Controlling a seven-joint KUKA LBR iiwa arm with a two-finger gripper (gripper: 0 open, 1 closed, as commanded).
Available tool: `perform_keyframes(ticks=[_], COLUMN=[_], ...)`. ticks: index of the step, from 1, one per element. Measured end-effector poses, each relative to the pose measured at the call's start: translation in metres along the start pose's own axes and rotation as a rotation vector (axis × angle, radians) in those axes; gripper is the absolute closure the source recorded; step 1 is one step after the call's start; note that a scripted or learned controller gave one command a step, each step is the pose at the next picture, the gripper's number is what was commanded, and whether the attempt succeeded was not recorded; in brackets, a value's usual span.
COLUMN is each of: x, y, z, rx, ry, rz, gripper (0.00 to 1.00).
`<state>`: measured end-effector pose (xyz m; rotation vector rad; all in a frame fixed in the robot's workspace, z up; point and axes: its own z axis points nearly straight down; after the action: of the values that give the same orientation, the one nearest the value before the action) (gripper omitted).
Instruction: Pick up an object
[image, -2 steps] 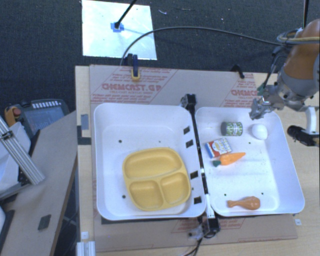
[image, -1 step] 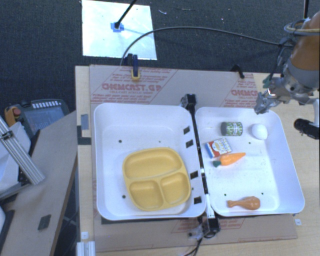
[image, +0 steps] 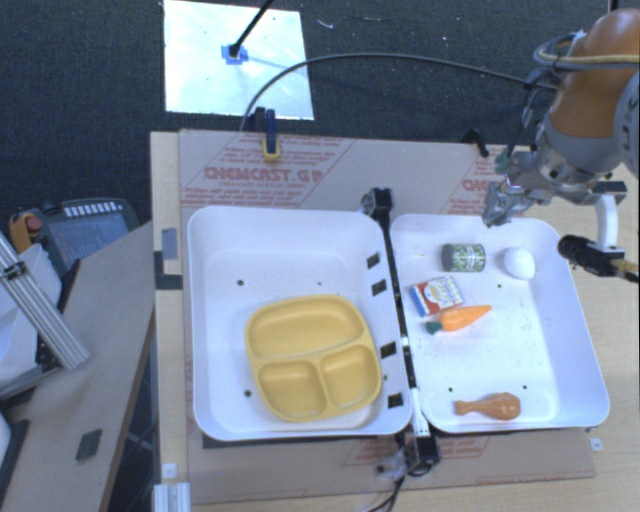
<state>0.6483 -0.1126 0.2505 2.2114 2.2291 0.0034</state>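
Observation:
The right bin (image: 560, 370) holds a small green can (image: 464, 258) lying on its side, a white egg (image: 518, 263), a red and white carton (image: 438, 295), an orange carrot (image: 460, 319) and a tan chicken drumstick (image: 489, 406). My gripper (image: 498, 212) hangs over the bin's far edge, above and a little right of the can and left of the egg. Nothing shows between its fingers. The grey arm with its orange band reaches in from the upper right.
The left bin (image: 230, 250) holds a yellow divided plate (image: 312, 355). A black divider with clips (image: 390, 300) joins the two bins. A black cable arcs over the bench's far side. A yellow clamp (image: 270, 135) sits at the back.

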Motion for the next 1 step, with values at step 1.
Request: perform_keyframes(ticks=[1], x=[0.0509], y=[-0.0101], z=[0.0025], rx=[0.002], ry=[0.001], rz=[-0.001], gripper=[1.0])
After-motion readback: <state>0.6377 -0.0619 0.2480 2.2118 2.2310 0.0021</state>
